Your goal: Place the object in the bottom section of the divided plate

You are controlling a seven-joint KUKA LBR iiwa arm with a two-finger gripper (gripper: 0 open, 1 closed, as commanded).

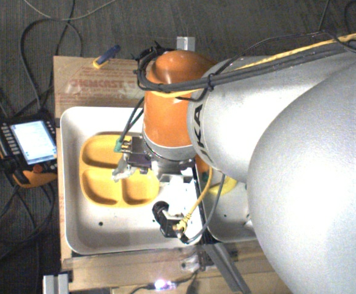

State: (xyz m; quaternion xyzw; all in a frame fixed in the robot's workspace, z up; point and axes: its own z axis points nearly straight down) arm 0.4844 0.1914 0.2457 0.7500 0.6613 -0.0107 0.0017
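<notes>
A yellow divided plate (101, 170) lies in the left white bin (74, 225); ridges split it into a long upper section and two smaller lower ones. The arm's orange band and grey wrist hang over the plate's right side and hide that part of it. The gripper (124, 167) reaches down at the plate's right half, near the ridge between the sections. A small green and grey bit shows at its tip, too small to name. I cannot make out the object to be placed.
The arm's big grey body covers the right bin; a bit of yellow (222, 185) peeks out beside it. A pendant with a lit screen (31, 141) lies on the floor to the left. Cardboard (95, 84) with a blue and yellow marker (106, 55) sits behind the bin.
</notes>
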